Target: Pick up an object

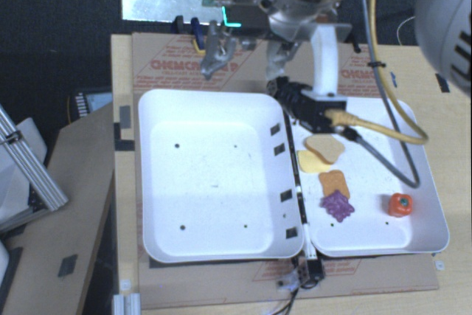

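Picking is not yet done: pincer (243, 59) is hanging open and empty above the counter behind the bins, while toys, including an orange one (399, 205), are lying in the right bin (431, 232).

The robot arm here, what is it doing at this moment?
The arm's gripper hangs above the far edge of the bins, with nothing between its fingers. The toy items lie untouched in the right bin: a bread slice, a yellow piece, an orange cracker, a purple piece and a red-orange tomato. No pick has happened yet.
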`<state>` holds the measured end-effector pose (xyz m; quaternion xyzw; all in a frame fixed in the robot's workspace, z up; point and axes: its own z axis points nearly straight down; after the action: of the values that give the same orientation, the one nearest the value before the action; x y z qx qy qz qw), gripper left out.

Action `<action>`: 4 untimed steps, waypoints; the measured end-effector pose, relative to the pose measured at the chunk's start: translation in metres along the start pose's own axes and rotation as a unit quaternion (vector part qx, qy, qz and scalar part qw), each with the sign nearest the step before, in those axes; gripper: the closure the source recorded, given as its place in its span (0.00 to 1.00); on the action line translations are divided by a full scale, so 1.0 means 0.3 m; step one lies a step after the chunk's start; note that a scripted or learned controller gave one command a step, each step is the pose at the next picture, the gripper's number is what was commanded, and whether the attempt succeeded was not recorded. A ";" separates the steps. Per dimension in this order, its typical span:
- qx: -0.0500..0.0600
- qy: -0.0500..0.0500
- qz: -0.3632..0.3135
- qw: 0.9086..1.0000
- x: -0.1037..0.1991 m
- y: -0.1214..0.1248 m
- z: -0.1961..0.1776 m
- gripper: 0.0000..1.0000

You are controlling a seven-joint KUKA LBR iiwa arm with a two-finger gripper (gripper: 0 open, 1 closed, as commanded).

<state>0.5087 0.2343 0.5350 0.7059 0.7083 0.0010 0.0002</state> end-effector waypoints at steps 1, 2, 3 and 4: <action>-0.001 0.001 -0.001 1.000 0.001 0.001 -0.038 1.00; -0.001 0.001 -0.001 1.000 0.000 0.001 -0.037 0.00; -0.002 0.002 -0.002 1.000 0.001 0.002 -0.074 1.00; -0.003 0.002 -0.002 1.000 0.001 0.002 -0.112 1.00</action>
<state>0.5094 0.2346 0.5685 0.7042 0.7100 0.0046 0.0005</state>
